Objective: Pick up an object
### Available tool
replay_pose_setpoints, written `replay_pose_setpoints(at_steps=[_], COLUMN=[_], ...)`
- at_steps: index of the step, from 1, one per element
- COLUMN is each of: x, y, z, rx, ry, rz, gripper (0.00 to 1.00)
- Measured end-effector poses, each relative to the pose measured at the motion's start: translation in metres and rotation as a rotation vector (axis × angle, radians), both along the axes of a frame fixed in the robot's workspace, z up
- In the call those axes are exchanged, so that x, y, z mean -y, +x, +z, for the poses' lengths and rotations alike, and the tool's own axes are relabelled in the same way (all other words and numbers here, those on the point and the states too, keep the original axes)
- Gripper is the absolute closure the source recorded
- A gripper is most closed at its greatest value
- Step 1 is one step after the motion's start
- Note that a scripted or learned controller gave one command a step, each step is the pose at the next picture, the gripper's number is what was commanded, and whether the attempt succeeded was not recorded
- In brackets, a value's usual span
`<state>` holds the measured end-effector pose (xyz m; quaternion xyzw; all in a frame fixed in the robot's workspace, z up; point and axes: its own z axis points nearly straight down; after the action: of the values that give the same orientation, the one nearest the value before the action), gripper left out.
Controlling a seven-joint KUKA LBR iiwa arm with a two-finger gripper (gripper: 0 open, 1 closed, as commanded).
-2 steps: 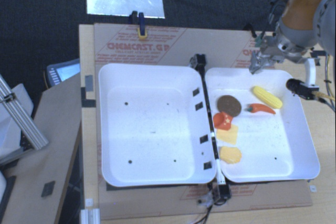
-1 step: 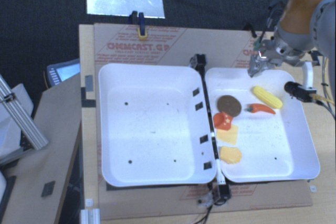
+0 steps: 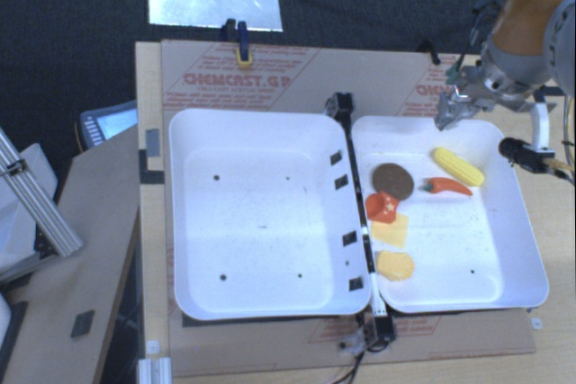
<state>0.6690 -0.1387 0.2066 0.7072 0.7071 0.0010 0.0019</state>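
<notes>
The arm reaches in from three o'clock, its gripper (image 3: pixel 447 120) poised over the right bin's (image 3: pixel 517 283) far rim. The corn cob (image 3: pixel 458 166) lies near it, toward five o'clock.

You're looking at two white bins, the left bin (image 3: pixel 261 211) and the right bin (image 3: pixel 468 256), smooth plastic with a soft sheen, sitting on a matt board (image 3: pixel 270 81) printed in red. The corn cob (image 3: pixel 458 166) and red pepper (image 3: pixel 447 187) look glossy, like plastic; the brown disc (image 3: pixel 393 181) looks matt. The gripper (image 3: pixel 448 117) reads as bare grey metal
</notes>
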Motion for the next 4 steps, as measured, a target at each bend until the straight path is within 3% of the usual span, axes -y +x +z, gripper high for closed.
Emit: replay_pose_setpoints(at_steps=[4], x=[-0.01], y=[0.0], z=[0.016], rx=[0.0], ry=[0.0], rz=[0.005], gripper=[1.0])
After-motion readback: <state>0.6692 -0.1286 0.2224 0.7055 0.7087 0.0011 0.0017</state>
